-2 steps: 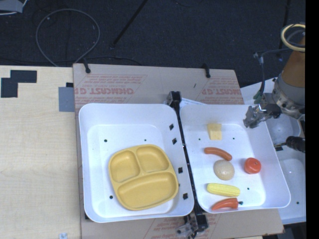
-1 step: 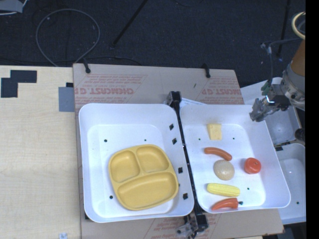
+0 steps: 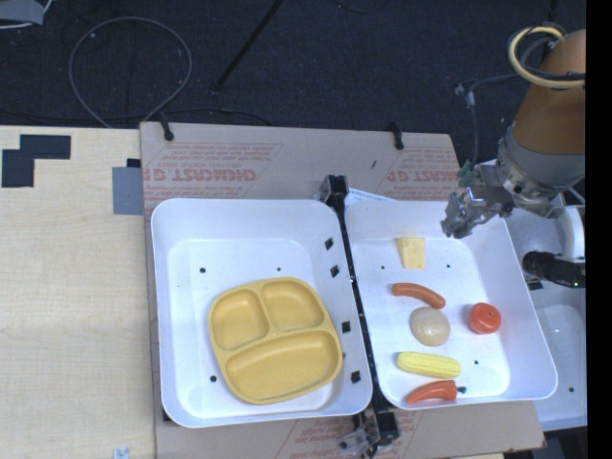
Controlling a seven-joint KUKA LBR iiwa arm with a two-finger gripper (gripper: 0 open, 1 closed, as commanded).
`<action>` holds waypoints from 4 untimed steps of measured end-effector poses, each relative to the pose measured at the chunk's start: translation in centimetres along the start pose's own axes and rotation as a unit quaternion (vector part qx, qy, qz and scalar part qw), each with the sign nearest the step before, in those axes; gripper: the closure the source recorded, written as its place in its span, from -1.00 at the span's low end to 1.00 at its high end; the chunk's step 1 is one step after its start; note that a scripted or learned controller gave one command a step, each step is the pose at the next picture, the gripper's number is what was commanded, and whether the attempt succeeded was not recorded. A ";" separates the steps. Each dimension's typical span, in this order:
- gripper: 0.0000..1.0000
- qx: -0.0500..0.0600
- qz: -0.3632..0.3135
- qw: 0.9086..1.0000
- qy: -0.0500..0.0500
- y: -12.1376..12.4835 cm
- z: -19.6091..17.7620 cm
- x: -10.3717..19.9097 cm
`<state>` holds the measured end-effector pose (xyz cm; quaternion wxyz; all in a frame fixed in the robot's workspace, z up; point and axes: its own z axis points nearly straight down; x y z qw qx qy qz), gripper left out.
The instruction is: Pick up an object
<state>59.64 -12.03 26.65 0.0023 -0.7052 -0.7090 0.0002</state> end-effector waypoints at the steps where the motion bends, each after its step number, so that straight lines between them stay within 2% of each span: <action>1: 1.00 0.000 0.000 1.000 0.000 1.4 0.8 5.8; 2: 1.00 0.000 0.000 1.000 0.000 1.7 0.5 11.6; 4: 1.00 -0.001 0.001 1.000 -0.001 2.1 0.7 20.8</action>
